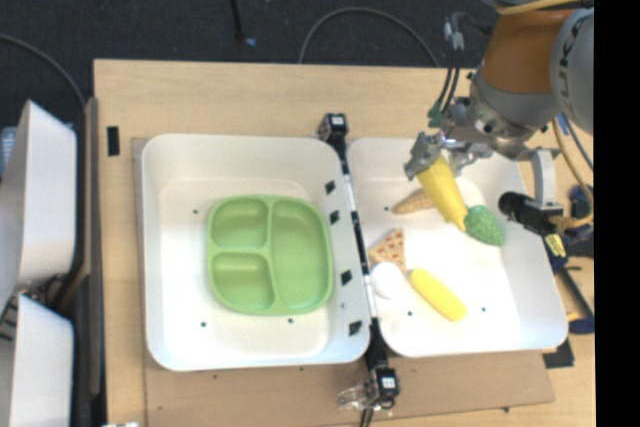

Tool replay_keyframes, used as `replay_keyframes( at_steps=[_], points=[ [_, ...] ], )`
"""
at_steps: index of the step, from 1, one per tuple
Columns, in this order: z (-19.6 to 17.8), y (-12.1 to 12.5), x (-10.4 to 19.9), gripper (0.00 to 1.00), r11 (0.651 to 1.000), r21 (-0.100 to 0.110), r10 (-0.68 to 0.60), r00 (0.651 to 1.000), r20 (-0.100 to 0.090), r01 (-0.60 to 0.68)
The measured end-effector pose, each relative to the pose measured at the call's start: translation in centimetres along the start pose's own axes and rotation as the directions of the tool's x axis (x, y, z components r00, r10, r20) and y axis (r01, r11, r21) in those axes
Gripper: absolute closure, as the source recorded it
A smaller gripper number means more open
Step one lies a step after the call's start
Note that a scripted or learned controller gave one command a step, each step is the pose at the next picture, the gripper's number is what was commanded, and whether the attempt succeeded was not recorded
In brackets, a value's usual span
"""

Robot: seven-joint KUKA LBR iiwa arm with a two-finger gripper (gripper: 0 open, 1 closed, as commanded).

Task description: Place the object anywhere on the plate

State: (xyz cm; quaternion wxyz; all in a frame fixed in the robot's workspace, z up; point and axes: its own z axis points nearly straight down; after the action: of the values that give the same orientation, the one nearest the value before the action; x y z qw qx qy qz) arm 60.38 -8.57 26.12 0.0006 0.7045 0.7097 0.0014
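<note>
One corn (446,195) sits pinched in my fingers (432,161) near the right bin's (520,335) far edge, raised for carrying to the plate (270,253).

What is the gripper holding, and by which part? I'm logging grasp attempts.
The gripper appears to hold the yellow corn cob by its upper end, above the right bin.

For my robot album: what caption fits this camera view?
Robot end effector lifts a toy corn cob over the right bin; green plate waits left.
</note>
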Motion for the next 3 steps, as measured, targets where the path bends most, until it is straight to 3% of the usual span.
replay_keyframes(
  at_steps=[1, 2, 3],
  points=[
    [1.0, 0.3, 5.2, 1.00, 1.000, 0.003, 0.002, 1.000, 0.001, -0.002],
    [2.2, 2.6, 9.8, 1.00, 1.000, 0.001, 0.002, 1.000, 0.002, -0.002],
    [1.0, 3.6, 15.3, 1.00, 1.000, 0.000, -0.001, 1.000, -0.001, 0.001]
  ],
)
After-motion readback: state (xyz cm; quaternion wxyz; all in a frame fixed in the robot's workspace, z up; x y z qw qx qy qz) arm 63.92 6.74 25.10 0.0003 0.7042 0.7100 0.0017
